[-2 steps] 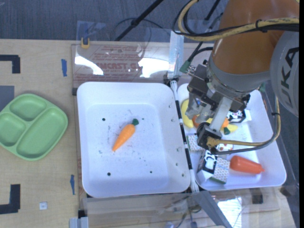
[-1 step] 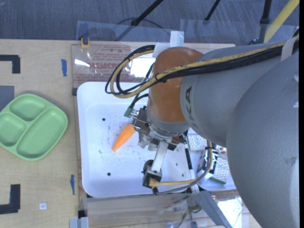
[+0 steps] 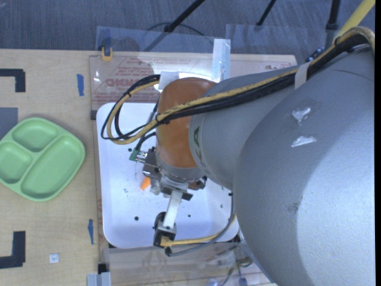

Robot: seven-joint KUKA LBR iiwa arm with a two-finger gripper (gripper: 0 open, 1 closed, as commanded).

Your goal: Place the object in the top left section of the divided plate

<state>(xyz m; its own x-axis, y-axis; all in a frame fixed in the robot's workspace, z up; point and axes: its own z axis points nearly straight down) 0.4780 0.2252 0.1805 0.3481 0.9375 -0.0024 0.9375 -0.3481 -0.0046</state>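
In the white bin (image 3: 119, 213), towards its left side, a small orange piece (image 3: 145, 184) shows on the floor, and I take it to be the object to move. It peeps out just left of the gripper (image 3: 169, 186). The wrist above hides the rest of it, so I cannot tell its full shape or whether the two touch. Nothing shows it held. Whether the gripper is open or closed I cannot tell either, since the arm (image 3: 286, 159) covers it from above.

Judging by what shows, the piece is tiny and should weigh almost nothing. A light thing like that would likely skid on the smooth bin floor if nudged from one side, so a straight descent over its middle seems best, closing across its narrow width. Whether it is stiff or soft is too small to tell (a gentle squeeze would suit either case).

A few dark specks (image 3: 136, 218) dot the floor nearer than the piece. The arm's orange band (image 3: 178, 130) sits over the middle of the bin, and a yellow cable (image 3: 128, 100) loops out to the left above the far part.

The green plate (image 3: 78, 142) lies on the bench (image 3: 53, 82), well left of the bin and outside it. It has three sections, and its far one (image 3: 36, 134) seems to be the target. The carry would therefore go left over the bin wall, with the placing not yet begun.
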